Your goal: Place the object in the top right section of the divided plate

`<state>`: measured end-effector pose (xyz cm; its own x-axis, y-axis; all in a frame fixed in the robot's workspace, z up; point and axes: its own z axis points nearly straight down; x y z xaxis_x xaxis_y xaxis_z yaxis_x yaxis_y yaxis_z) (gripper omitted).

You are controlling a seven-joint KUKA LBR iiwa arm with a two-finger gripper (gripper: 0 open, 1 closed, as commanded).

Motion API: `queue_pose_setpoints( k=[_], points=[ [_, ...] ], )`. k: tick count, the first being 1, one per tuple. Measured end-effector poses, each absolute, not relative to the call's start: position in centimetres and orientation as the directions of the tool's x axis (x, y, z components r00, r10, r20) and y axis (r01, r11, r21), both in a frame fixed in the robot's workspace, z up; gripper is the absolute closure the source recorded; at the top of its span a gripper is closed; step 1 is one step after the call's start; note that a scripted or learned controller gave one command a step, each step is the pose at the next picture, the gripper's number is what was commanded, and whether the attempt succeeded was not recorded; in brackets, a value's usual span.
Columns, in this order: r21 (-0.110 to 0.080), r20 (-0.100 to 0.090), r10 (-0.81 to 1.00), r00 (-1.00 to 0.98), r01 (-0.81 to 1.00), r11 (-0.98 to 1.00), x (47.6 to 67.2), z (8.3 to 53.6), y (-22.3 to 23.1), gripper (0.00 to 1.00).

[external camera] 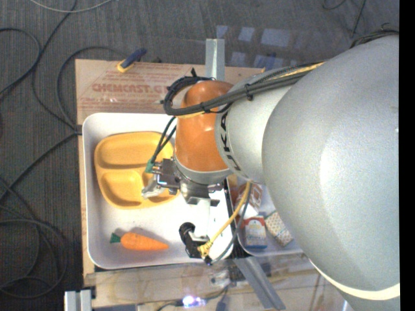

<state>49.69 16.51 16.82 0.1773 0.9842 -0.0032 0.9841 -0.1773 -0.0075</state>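
1 carrot [137, 241], 1 divided plate [123, 167], 2 bins [91, 173].

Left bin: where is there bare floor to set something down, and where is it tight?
In the left bin, bare floor lies between the yellow divided plate and the toy carrot, and along the bin's left wall. It is crowded at the plate's right side, under the arm's wrist, and in the right bin among small packets.

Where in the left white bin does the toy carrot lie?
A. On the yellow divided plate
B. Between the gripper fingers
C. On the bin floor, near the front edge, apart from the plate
C: the toy carrot lies on the bin floor, below the yellow divided plate in the camera view, with white floor between them.
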Motion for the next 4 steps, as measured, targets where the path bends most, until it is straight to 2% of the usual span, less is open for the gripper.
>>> queue_pose_setpoints(
  k=[1, 2, 3, 4],
  points=[
    [-0.013, -0.005, 0.984, 0.176, 0.984, -0.176, 49.6, 17.6, 16.6, 1.00],
    [0.001, -0.005, 0.758, 0.652, 0.758, -0.652, 48.4, 27.5, 17.1, 1.00],
    [0.001, -0.007, 0.803, 0.596, 0.803, -0.596, 48.3, 27.0, 23.2, 1.00],
    [0.001, -0.005, 0.352, 0.936, 0.352, -0.936, 48.3, 25.4, 20.6, 1.00]
  ],
)
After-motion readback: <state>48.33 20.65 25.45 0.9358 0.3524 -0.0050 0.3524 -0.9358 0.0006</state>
